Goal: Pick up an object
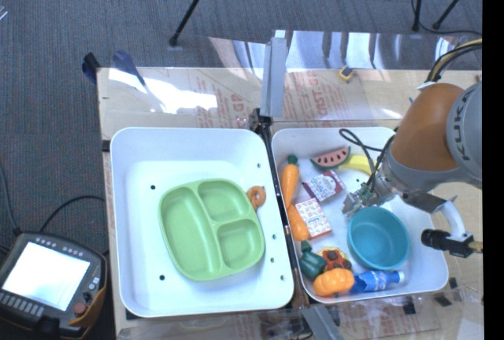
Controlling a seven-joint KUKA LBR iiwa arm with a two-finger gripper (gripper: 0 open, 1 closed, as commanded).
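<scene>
Right bin is holding glossy plastic toys — round blue bowl, tapered carrot, melon wedge. Gripper is hovering above the bowl's rim; finger state cannot be told. Left bin is holding a green sectioned plate.

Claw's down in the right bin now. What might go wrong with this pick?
The claw sits at the rim of the blue bowl, close to small packets; it may knock the bowl or close on nothing. Toys crowd the right bin, so neighbours like the watermelon slice may be shoved.
</scene>
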